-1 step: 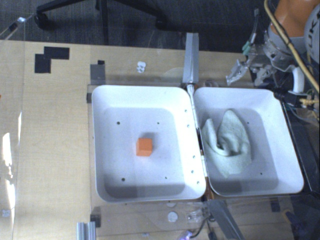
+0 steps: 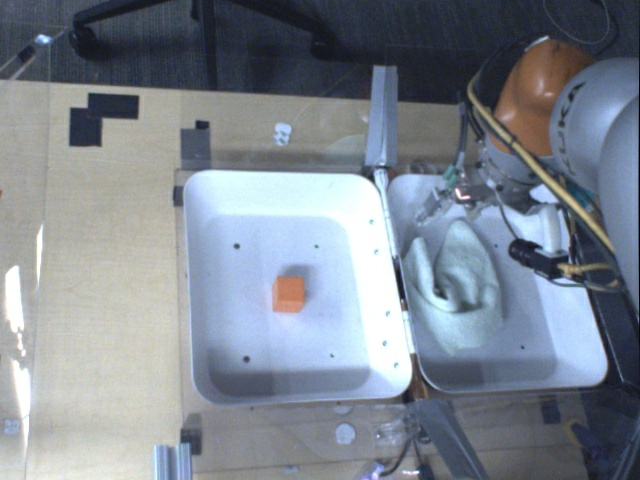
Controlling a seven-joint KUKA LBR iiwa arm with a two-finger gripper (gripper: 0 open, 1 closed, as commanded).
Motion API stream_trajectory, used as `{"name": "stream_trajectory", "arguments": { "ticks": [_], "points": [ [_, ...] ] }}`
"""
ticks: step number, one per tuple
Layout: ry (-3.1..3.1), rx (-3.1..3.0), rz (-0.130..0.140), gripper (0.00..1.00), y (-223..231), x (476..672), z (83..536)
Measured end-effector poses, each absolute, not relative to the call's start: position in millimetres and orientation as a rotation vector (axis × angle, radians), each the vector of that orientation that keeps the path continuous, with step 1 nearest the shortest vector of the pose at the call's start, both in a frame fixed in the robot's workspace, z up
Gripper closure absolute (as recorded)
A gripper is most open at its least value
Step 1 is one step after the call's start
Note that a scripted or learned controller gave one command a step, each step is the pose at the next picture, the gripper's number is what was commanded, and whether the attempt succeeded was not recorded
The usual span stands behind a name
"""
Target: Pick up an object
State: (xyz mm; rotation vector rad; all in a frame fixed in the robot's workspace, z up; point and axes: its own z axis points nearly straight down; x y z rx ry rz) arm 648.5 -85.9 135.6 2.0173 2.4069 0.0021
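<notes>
Orange cube (image 2: 289, 294) sits near the middle of the left bin (image 2: 215, 368) — well apart from the gripper (image 2: 437, 208), which hangs over the right bin's (image 2: 560, 368) far-left corner above a pale crumpled cloth (image 2: 455, 278).

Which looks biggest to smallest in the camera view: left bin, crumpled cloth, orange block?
1. Shallow white left bin
2. Crumpled pale grey-green cloth, lying in the right bin
3. Small orange cube-shaped block, lying in the left bin

The gaps are plain; no ties.

Bright, even overhead light washes out the white bins (image 2: 200, 268), leaving soft shadows along their near walls. Glare streaks the bench (image 2: 20, 298) far left of the gripper (image 2: 440, 203); focus is slightly soft throughout.
</notes>
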Motion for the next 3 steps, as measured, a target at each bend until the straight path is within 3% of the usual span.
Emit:
{"name": "stream_trajectory", "arguments": {
  "ticks": [1, 2, 3],
  "points": [
    [2.464, 1.942, 0.005, 0.00, -94, 668.2, 87],
    [2.459, 1.934, 0.014, 1.00, -94, 671.5, 102],
    [2.281, 2.153, 0.007, 1.00, -31, 670.1, 187]
  ]
}}
